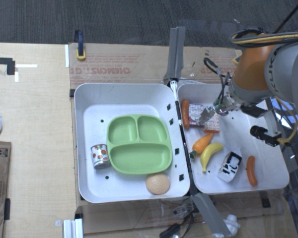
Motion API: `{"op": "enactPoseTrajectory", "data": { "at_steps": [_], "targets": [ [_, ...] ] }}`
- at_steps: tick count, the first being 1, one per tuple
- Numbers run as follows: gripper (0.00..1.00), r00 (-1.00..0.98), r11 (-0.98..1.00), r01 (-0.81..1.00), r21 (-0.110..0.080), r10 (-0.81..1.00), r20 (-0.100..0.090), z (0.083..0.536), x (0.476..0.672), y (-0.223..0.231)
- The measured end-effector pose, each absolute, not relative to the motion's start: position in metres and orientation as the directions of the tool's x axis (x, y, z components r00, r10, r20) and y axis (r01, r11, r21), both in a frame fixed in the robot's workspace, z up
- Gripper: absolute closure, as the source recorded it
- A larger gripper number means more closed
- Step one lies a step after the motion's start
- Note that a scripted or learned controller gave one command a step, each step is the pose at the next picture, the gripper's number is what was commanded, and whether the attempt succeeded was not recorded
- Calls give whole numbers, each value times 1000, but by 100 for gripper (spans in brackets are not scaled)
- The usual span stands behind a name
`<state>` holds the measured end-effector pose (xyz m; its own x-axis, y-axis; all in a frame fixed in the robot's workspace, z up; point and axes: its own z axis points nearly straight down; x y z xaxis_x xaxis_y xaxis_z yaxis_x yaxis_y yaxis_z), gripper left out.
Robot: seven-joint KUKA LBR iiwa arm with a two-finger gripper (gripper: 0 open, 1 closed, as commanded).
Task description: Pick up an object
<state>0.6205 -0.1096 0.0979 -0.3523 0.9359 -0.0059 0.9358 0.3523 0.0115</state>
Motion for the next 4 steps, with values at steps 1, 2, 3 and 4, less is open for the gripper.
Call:
{"op": "enactPoseTrajectory", "data": {
  "at_steps": [1, 2, 3, 4],
  "targets": [
    [100, -348, 349, 937, 17, 937, -14, 110, 622, -113],
    [0, -348, 348, 937, 17, 937, -14, 110, 622, -113],
    [0, -343, 343, 939, 10, 939, -7, 97, 602, -107],
    [100, -341, 341, 940, 9, 940, -7, 106, 602, -107]
  ]
}}
